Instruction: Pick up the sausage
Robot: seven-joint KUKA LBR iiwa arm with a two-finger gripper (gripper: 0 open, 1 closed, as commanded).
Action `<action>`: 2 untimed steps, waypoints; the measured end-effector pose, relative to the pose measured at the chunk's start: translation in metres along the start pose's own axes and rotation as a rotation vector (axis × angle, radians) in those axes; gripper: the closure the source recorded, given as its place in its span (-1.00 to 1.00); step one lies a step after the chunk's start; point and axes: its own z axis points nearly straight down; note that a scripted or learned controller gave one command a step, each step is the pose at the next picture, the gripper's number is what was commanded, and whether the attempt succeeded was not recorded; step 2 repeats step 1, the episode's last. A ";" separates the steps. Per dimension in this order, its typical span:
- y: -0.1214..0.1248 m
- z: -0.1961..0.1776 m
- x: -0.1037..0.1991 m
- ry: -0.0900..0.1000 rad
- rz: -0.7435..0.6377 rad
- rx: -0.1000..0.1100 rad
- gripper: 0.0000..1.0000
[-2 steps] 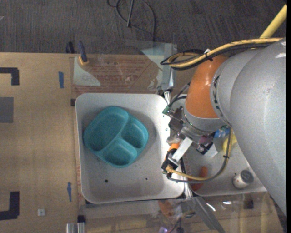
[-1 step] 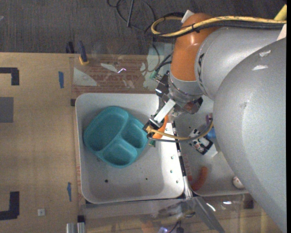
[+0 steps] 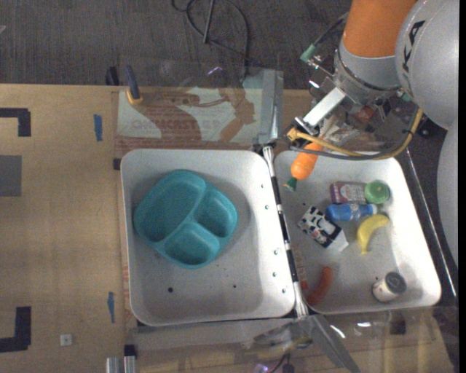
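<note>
Sausage (image 3: 320,284): lying untouched in the view's lower-left corner of the right bin (image 3: 357,269); gripper (image 3: 349,131) over the bin's far edge near the carrot (image 3: 304,164), grip state indiscernible; step judged approach, next needing travel across the bin, then descent.

bench (image 3: 58,218): pale wood | floor (image 3: 87,36): dark grey carpet | black cables (image 3: 218,22) on floor
</note>
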 end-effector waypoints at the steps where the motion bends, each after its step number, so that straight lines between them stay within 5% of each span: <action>1: -0.003 -0.009 0.003 -0.002 -0.008 0.002 1.00; 2: -0.003 -0.009 0.003 -0.002 -0.008 0.002 1.00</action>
